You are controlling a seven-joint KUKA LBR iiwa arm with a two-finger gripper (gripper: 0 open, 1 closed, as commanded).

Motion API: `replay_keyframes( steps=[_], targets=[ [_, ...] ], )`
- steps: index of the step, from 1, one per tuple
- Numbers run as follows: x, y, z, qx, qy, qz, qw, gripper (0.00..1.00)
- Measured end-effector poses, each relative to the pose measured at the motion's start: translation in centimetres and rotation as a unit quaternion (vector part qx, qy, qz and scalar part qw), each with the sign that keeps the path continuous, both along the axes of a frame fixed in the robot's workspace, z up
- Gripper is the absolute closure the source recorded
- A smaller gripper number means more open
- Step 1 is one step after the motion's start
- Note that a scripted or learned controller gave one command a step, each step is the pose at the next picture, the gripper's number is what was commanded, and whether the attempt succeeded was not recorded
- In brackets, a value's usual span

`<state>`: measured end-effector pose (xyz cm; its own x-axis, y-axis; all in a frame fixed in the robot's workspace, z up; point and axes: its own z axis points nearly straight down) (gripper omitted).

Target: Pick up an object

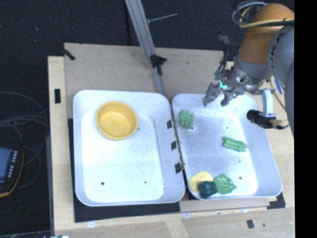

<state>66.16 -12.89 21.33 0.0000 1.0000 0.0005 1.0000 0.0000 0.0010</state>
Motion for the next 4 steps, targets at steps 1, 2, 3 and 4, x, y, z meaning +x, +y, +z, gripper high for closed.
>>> replay_keyframes(
  steps=[1,2,3,4],
  targets=[
    [0.0,0.0,0.0,0.0000,0.000,0.000,1.0000,0.00],
    [-0.5,0.4,-6.1,-0.0003,0.003,0.000,1.0000,0.00],
    [-0.5,0.3,-11.1,-0.0007,0.000,0.000,1.0000,0.00],
    [-0.3,0.3,-9.7,-0.0006,-0.003,0.000,1.0000,1.00]
  ],
)
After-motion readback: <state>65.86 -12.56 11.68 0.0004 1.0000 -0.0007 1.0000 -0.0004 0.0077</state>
